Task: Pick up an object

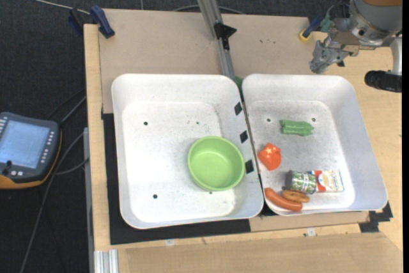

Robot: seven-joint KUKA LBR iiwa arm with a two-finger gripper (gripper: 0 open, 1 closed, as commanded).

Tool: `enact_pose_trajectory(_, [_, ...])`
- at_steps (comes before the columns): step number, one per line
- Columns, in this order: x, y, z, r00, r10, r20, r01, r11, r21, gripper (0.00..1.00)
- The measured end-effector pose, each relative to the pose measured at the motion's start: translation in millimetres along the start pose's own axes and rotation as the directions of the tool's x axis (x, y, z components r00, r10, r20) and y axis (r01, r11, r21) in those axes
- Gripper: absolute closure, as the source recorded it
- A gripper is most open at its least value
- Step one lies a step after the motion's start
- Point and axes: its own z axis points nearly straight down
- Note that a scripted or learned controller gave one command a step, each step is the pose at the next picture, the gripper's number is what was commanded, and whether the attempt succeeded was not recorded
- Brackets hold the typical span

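Observation:
My gripper [324, 61] hangs above the far rim of the right bin [364, 137], near the top right of the view, with nothing seen between its fingers. In the right bin lie a green pickle-shaped toy [297, 128], a red-orange pepper toy [270, 156], a small can with a white and red carton [314, 181], and a hot dog toy [283, 199] at the near rim. A light green bowl [216, 163] sits in the left bin [137, 137], toward its right near corner.
A slanted metal pole [208, 3] rises between the bins at the back. A teach pendant [25, 149] lies off the bench at the left. Blue clamps [102, 21] hold the board's back corners.

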Motion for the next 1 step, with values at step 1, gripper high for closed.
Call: enact_pose_trajectory(1, [49.5,-2.1,15.7,1.0,-0.003,-0.002,0.003,1.0,0.005,1.0])
